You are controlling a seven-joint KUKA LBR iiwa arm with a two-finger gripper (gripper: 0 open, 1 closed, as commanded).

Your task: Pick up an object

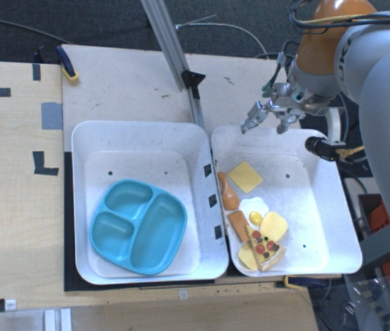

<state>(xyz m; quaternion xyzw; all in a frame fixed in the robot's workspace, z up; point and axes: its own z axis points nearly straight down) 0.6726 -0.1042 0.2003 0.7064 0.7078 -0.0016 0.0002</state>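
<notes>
My gripper (pixel 269 121) hangs over the far rim of the right bin (pixel 319 205), fingers spread open with nothing between them. Toy food lies along that bin's left side: a yellow cheese square (pixel 246 177), an orange carrot-like piece (pixel 228 191), a fried egg (pixel 255 212), a sausage (pixel 239 226), a yellow chip (pixel 274 225) and a pizza slice (pixel 264 247). All of it sits nearer the camera than the gripper and apart from it.
The left bin (pixel 84 150) holds a blue divided plate (pixel 138 225). A slanted metal rail (pixel 169 40) runs down to the gap between the bins. A yellow-and-blue clip (pixel 67 63) lies on the bench at the far left.
</notes>
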